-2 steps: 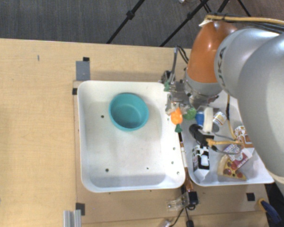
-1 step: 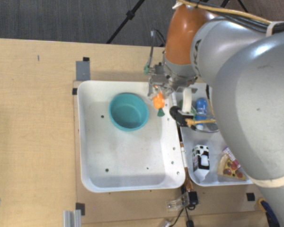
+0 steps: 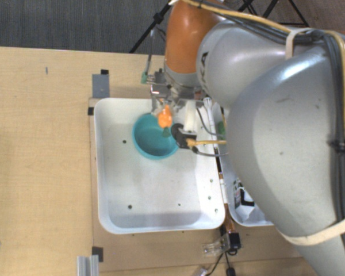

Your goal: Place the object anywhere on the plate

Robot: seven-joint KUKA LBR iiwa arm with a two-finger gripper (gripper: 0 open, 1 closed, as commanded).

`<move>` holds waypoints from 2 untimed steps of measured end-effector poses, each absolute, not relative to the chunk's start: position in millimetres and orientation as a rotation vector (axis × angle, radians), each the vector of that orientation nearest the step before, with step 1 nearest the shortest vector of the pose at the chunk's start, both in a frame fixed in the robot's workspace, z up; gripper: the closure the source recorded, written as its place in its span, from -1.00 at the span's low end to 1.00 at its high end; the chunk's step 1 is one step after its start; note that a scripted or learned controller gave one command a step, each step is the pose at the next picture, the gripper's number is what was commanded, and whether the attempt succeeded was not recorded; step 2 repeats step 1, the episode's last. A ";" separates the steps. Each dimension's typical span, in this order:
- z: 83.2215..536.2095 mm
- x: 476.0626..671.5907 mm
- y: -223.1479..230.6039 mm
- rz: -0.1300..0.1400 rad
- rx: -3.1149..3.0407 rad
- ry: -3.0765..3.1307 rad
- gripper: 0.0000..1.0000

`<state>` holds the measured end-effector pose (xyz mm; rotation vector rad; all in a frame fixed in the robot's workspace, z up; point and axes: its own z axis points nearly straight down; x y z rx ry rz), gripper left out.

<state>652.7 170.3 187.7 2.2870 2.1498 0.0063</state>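
Note:
A round teal plate [image 3: 152, 138] lies in the back part of the left white bin [image 3: 155, 211]. A small orange object [image 3: 164, 118] hangs over the plate's far right rim. My gripper [image 3: 164, 111] comes down from the back right and is shut on this orange object, which shows between the fingertips. The big grey arm and its orange band hide the space behind and to the right of the gripper.
A corner of the right bin [image 3: 248, 216] shows under the arm, with something black and white in it. Grey metal brackets [image 3: 100, 85] stand at the left bin's outer corners. Pale wooden bench [image 3: 34, 154] stretches to the left.

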 end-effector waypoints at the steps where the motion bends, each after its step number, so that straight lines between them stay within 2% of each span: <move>1: 187.8 652.7 170.2 0.006 2.287 2.150 -1.00; 2: 187.8 652.7 170.2 0.006 2.287 2.150 -1.00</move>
